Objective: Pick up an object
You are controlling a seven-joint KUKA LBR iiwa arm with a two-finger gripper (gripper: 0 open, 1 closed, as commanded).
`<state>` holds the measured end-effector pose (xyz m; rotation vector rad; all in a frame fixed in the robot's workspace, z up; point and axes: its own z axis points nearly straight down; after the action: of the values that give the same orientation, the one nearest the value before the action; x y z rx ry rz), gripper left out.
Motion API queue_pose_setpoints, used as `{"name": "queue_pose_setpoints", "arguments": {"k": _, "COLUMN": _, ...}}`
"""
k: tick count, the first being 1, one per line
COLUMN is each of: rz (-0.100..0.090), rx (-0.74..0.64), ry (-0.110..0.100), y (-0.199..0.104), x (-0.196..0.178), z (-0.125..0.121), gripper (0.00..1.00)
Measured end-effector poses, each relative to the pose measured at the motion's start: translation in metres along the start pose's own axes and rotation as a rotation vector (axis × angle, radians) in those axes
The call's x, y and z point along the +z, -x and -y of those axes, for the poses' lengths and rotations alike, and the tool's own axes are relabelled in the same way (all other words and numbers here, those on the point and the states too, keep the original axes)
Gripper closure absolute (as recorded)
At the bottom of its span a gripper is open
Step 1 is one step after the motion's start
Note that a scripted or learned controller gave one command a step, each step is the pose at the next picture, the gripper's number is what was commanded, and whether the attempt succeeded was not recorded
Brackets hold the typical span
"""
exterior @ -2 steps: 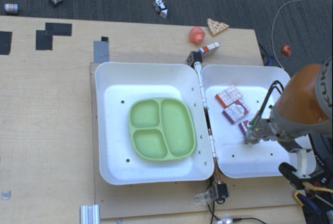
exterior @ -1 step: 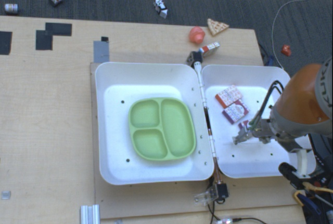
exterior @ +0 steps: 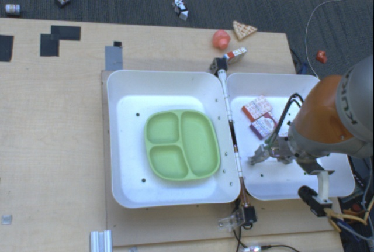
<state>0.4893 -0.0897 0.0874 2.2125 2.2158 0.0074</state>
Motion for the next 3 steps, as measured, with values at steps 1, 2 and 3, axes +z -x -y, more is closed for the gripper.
{"name": "queue_pose_setpoints", "arguments": {"k": 1, "rz": -0.001, "rx": -0.002, "ry": 0.006, "y": -0.001, "x": -0.011, "z": -0.002, "gripper": 1.00}}
{"name": "queue_pose_setpoints", "arguments": {"k": 2, "rz": -0.001, "rx": -0.002, "ry": 0.005, "y": -0.001, "x": -0.011, "z": -0.002, "gripper": 0.00}}
{"name": "queue_pose_setpoints", "arguments": {"k": 3, "rz": -0.001, "rx": -0.004, "ry": 0.009, "y": -0.002, "x": -0.022, "z": -0.004, "gripper": 1.00}}
